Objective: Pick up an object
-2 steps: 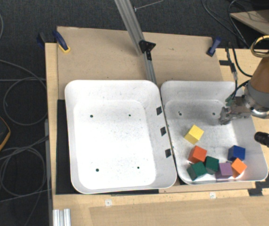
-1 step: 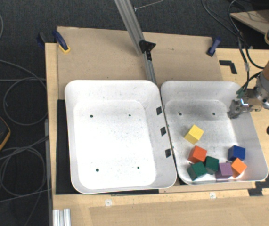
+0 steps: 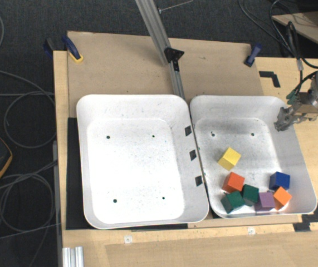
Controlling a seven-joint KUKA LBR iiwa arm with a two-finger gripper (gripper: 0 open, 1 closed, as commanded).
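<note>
- The gripper (image 3: 284, 121) hangs over the right bin's (image 3: 259, 105) far right rim, reaching in from the right side; whether it is parted or closed cannot be told from this angle, and no block sits in it.
- The blocks all lie in the right bin, toward its near end and well apart from the gripper.
- A yellow block (image 3: 229, 158) sits closest to the bin's middle (it stands apart from the rest).
- Nearer the bin's front rim, a red-orange block (image 3: 234, 181) touches a dark green block (image 3: 233, 201), with a second green block (image 3: 250, 193) just beside them.
- A purple block (image 3: 266, 200) lies beside that, then an orange block (image 3: 282, 196), and a blue block (image 3: 279, 180) just behind the orange one.
- The left bin (image 3: 86, 149) lies against the right bin's left wall.
</note>
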